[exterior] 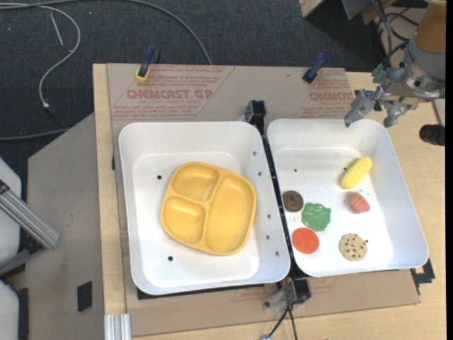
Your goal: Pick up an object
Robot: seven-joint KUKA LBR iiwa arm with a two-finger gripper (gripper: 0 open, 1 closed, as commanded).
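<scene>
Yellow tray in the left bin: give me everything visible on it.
The yellow tray is a glossy, plastic-looking divided plate with rounded corners and three compartments: one across the upper left, one at the lower left, one larger down the right side. It lies flat and face up, turned slightly askew to the walls, near the middle of the left bin. Nothing sits in its compartments, and nothing touches it but the bin floor.

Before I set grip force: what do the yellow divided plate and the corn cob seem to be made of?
Yellow divided plate: looks like moulded plastic, smooth with a soft sheen, one even colour, rounded compartment ridges. Corn cob: probably toy plastic or rubber, uniform yellow with a paler tip; kernel texture is too small to tell.
</scene>
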